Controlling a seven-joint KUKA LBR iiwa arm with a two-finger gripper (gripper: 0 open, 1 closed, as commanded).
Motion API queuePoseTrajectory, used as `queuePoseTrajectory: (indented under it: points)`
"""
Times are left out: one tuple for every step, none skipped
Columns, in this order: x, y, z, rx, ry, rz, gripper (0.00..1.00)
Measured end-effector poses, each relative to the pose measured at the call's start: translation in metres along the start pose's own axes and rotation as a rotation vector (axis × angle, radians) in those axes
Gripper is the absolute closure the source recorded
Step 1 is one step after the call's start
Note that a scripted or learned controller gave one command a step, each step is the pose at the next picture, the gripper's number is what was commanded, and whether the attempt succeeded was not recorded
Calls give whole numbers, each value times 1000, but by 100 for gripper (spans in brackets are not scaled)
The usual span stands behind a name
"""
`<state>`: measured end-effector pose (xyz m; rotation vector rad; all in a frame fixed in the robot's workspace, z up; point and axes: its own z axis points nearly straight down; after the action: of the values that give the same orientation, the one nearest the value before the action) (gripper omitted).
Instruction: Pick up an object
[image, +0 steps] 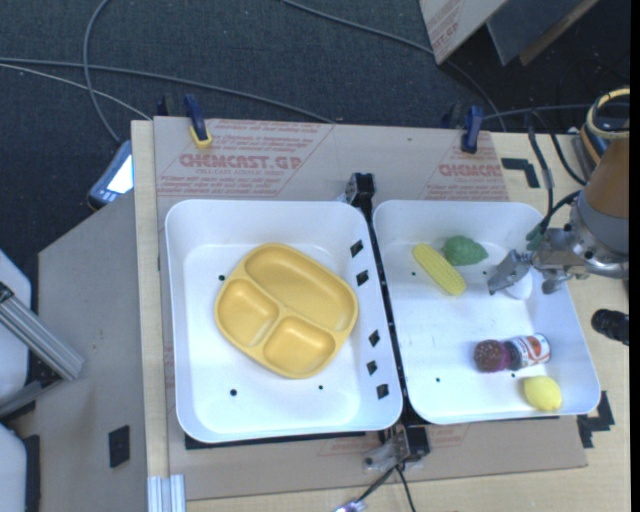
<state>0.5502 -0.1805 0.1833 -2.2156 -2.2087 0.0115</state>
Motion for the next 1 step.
queuePoseTrajectory:
  points:
    - [0, 3, -7, -13, -3, -3, 0]
